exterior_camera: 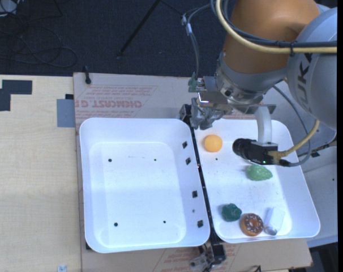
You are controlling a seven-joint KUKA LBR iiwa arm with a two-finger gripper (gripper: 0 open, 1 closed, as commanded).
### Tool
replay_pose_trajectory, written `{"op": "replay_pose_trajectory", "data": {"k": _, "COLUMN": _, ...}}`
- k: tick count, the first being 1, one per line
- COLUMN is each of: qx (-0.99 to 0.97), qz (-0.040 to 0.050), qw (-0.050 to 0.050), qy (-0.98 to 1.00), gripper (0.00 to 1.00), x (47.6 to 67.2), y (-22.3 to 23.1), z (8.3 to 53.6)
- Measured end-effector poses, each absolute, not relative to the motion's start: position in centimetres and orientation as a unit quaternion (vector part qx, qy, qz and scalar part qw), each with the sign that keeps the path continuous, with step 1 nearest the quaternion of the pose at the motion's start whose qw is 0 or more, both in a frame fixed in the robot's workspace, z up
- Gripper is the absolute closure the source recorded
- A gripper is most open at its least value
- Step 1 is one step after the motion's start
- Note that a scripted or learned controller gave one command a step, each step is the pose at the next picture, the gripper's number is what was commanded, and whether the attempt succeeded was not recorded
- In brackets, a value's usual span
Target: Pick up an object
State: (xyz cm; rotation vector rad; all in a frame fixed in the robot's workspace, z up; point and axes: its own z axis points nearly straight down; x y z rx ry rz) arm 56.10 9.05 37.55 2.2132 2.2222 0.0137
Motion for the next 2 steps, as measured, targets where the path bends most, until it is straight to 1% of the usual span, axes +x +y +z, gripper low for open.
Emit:
{"op": "replay_pose_trajectory", "data": {"k": 1, "qx": 0.706, "qz": -0.0017, "qw": -0.001, "qy": 0.708, "gripper": 0.00, "x": 55.9, "y": 9.0, "z": 36.8}}
{"op": "replay_pose_trajectory", "data": {"k": 2, "qx": 0.708, "qz": -0.0023, "qw": -0.001, "qy": 0.707, "gripper": 0.00, "x": 59.6, "y": 7.8, "z": 33.9}}
